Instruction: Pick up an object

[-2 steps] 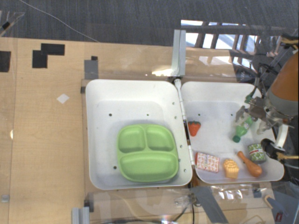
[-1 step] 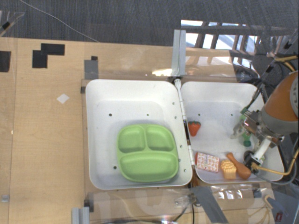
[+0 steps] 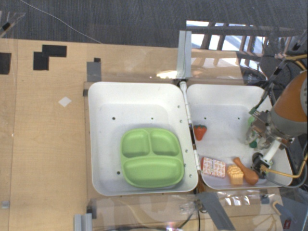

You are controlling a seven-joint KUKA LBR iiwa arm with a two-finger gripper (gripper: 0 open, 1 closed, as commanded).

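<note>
My gripper hangs low over the right side of the right bin, under the grey wrist and its orange band. A small green piece shows right against the gripper's left side; I cannot tell whether it is a held object. A red strawberry lies at the bin's left wall. Along the front wall lie a red-and-white patterned square, a yellow ridged toy and a brown drumstick, all left of and below the gripper.
The left bin holds a green divided plate in its front half. A metal divider runs between the bins. Cables and a black fitting hang by the wrist near the right bin's front right corner.
</note>
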